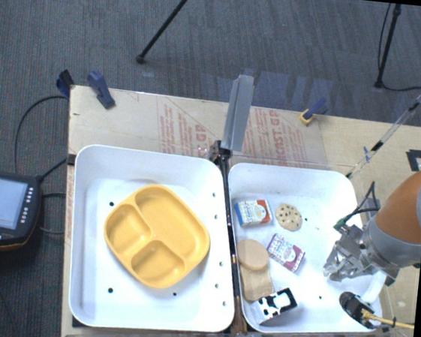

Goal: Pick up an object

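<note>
- The arm (404,224), grey with its orange band, reaches in from the right, and its claw (343,264) hangs low over the right side of the right bin (329,184).
- I cannot tell how the claw stands; from here it is a grey cluster of metal pointing down, and nothing shows in its grip.
- Under it is bare white bin floor. The things to pick all lie to the claw's left in that same bin.
- Nearest is a small pink-and-white packet (286,253), flat on the floor, a little apart from the claw.
- Farther back sit a round cookie (289,216) and a blue-and-red carton (252,212), side by side.
- Against the divider lies a tan bread-like piece (253,268), and just in front of it a black-and-white block (277,304).
- The left bin (87,188) holds a yellow divided plate (157,235), well away from the arm.
- My read: this is the approach step, with no grasp made yet.
- The next move, I reckon, calls for the claw to shift left over one item, likely the packet, centre on it and come straight down.
- Flat packets are awkward; fingers may slide over one rather than catch it.
</note>
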